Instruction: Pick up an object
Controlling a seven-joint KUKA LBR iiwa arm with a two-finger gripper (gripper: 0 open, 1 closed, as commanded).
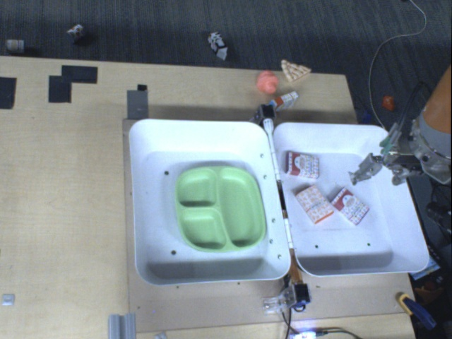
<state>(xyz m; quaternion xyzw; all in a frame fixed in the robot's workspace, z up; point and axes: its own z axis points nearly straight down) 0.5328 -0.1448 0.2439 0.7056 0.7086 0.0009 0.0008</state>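
Left bin [152,189]: it holds a green divided plate [220,207], lying flat near the middle.
Right bin [395,253]: it holds three small red-and-white packets.
Arm [436,129]: it enters from the right, above the right bin's far right part.
Gripper [381,169]: fingers look apart with nothing between them, though the view is small here.
Packets: one [301,164] near the divider, one [313,203] in the middle, one [350,206] just beside it, under the gripper's left finger.
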